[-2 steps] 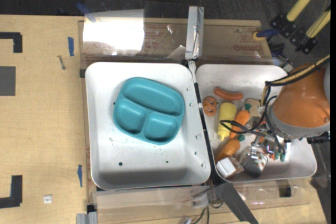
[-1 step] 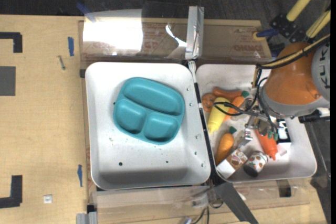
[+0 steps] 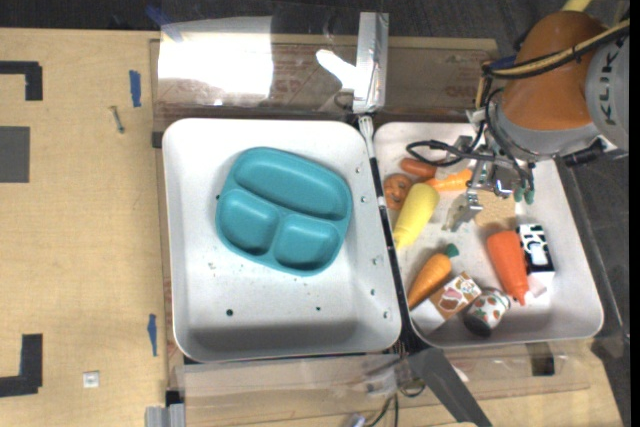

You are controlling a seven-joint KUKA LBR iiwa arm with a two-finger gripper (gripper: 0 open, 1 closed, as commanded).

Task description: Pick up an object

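**Gripper hangs over the crowded right bin**

Gripper (image 3: 489,183) sits low at the twelve o'clock end of the shallow white right bin (image 3: 585,305), its metal parts a tangle against the floor; whether it is parted or closed, I cannot tell. Nothing visibly sits between its tips. Candidates lie close: a yellow corn-shaped toy (image 3: 415,214) at its nine o'clock, a long orange carrot toy (image 3: 507,265) at six o'clock, a smaller carrot (image 3: 431,277) toward seven. My read: it is lining up a descent. Over in the left white bin (image 3: 190,315), a teal three-compartment plastic tray (image 3: 284,209) rests alone.
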